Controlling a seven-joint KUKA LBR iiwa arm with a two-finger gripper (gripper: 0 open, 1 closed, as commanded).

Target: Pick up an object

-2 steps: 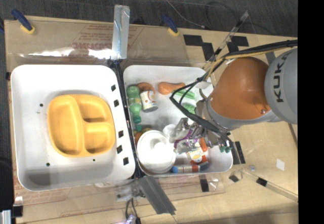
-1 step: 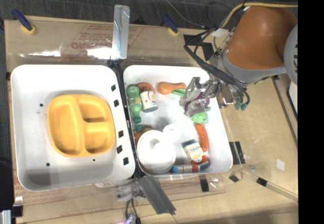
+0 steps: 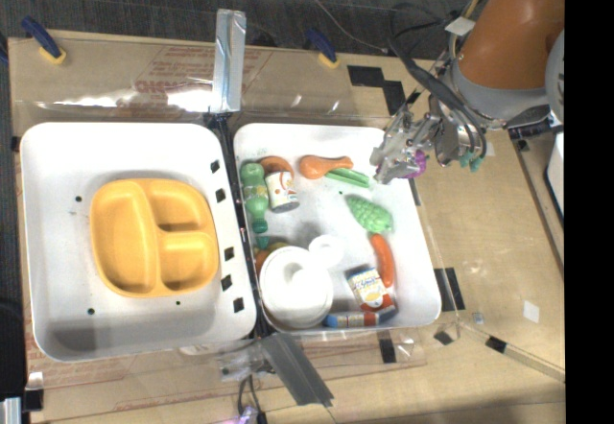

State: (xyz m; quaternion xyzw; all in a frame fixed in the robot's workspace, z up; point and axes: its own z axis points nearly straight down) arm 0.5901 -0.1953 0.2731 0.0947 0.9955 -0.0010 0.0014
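Watching the gripper at the right bin's upper right rim, I worry it could clip that rim or close on nothing, since the purple bit beside it isn't clearly between the fingers, whose spread I can't make out. My arm leans in from the right, wrist angled down-left.

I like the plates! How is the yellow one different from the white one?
The yellow tray has divided compartments and lies by itself in the left bin. The white plate is round, smaller, and sits crowded among toys in the right bin. Both lie flat.
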